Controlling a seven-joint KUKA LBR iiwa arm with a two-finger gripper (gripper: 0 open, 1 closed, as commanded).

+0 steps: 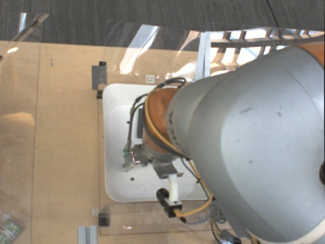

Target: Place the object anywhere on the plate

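My arm [244,136] reaches in from the right and covers most of the bench. Its gripper [132,156] hangs low over the left part of a white bin [114,136], pointing left. A small green piece [125,150] shows at the gripper's tip; I cannot tell whether it is a held object or part of the gripper. A tiny dark speck [132,178] lies on the bin floor just below the gripper. The arm hides the rest of this bin and whatever lies to its right.
Black brackets sit at the bin's far left corner [100,76] and near left corner [103,218]. Bare wooden bench [51,136] stretches to the left. A green-patterned item [7,231] lies at the bottom left corner.
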